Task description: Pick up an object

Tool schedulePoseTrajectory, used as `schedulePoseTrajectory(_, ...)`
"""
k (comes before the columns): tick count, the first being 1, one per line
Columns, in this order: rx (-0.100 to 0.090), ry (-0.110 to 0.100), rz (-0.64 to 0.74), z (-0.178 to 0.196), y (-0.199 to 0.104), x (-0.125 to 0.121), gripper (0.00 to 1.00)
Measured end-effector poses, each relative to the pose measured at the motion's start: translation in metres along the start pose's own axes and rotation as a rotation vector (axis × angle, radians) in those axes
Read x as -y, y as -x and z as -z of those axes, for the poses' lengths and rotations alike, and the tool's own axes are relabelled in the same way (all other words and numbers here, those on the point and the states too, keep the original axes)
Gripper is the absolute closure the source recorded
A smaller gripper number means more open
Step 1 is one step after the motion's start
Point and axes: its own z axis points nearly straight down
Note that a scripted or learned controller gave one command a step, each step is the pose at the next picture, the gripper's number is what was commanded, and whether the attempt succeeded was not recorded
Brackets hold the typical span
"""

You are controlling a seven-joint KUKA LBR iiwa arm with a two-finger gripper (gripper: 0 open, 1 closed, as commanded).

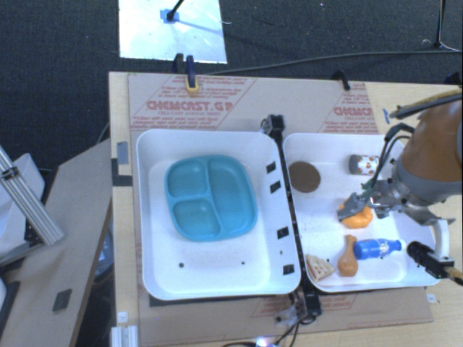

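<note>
The orange piece (357, 218) lies in the right bin (325, 262), directly under the gripper (354, 207), touching or nearly touching it; whether the gripper grasps it I cannot tell. It looks small, light, rounded and probably smooth, so a pinch across its middle seems safest.

Small orange object (357, 218), perhaps a toy fruit, lying mid-right bin, partly hidden beneath grey metal.
</note>
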Motion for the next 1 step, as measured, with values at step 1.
schedulePoseTrajectory(1, 0.000, -0.002, -0.001, -0.0570, 0.0082, 0.0050, 0.00)
